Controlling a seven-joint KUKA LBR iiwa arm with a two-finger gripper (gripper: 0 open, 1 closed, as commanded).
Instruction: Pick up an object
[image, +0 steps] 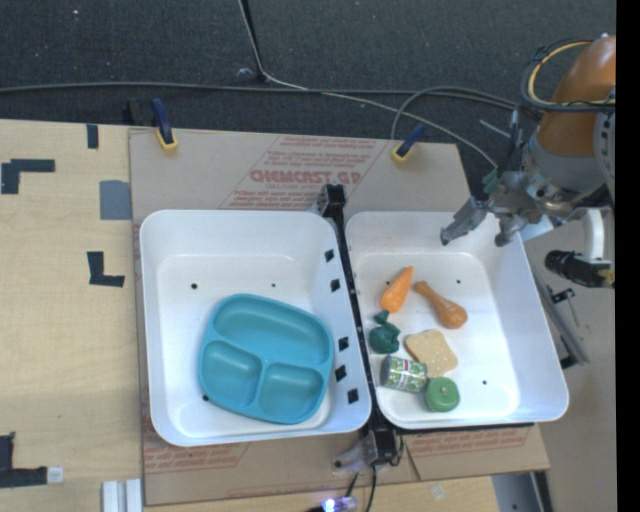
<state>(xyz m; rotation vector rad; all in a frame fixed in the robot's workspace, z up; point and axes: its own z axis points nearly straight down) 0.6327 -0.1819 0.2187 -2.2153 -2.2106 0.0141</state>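
Note:
In the right bin (520, 330) lie an orange carrot (397, 288), a brown-orange drumstick-shaped piece (442, 304), a tan slice of bread (431, 350), a dark green leafy piece (383, 336), a small green-labelled can (403, 375) and a round green item (441, 395). My gripper (482, 228) hangs open above the right bin's back rim, right of and behind the carrot, with nothing between its two grey fingers.
The left bin (160, 300) holds a blue compartment tray (266, 357). A black divider strip (343, 300) runs between the bins. Cables cross the dark floor behind, and two clamps (163, 130) hold the cardboard sheet.

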